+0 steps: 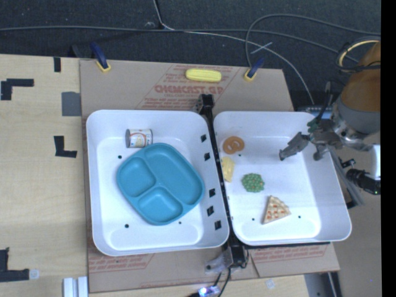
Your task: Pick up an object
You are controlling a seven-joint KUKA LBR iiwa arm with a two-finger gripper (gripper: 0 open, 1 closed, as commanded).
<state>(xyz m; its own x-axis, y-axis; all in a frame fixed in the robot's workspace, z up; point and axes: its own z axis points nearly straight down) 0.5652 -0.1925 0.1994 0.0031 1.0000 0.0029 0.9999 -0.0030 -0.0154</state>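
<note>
Camera view: pincer above right bin.

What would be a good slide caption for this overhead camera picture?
Robot gripper poised over the right bin of toy foods: pretzel, broccoli, pizza slice; blue tray in left bin.

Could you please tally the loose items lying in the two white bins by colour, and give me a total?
Blue: 1, the divided plate
Green: 1, the broccoli piece
Yellow: 1, the small yellow piece
Orange-brown: 2, the pretzel and the pizza slice
White with a label: 1, the can
Total: 6
</note>
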